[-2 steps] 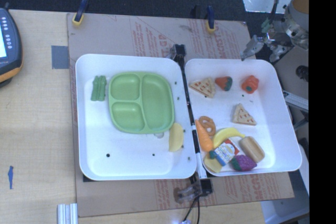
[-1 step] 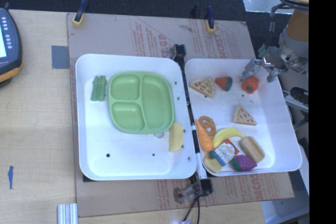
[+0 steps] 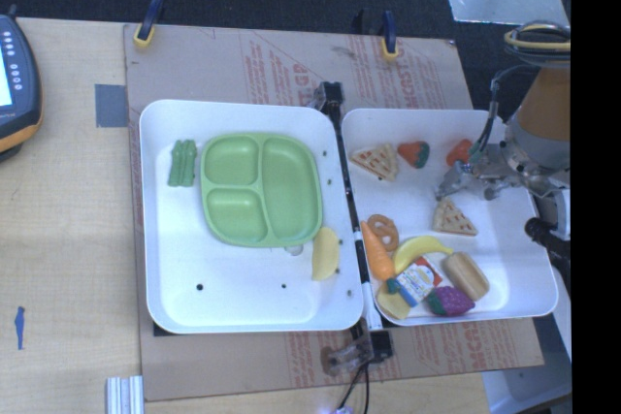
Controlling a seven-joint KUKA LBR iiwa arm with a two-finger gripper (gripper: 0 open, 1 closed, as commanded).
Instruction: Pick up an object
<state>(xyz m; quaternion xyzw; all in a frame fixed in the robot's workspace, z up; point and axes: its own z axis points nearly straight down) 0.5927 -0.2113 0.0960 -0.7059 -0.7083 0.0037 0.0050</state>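
1. We saw the gripper low in the right bin, fingers splayed wide, nothing between them.
2. Nearest pick — sandwich wedge at its 6 o'clock, so placed for a drop, we judged.

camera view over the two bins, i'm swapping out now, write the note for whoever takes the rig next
Gripper: low over the right bin, near its upper right, between a red piece and a waffle wedge. Whether it is open or shut cannot be told from here, and nothing is seen held.

Right bin: second waffle wedge, strawberry, pretzel, carrot, banana, bread roll, small carton, purple piece.

Left bin: green divided plate, green bean piece, yellow slice.

Done: no pick visible. Left: grasp and lift one object.
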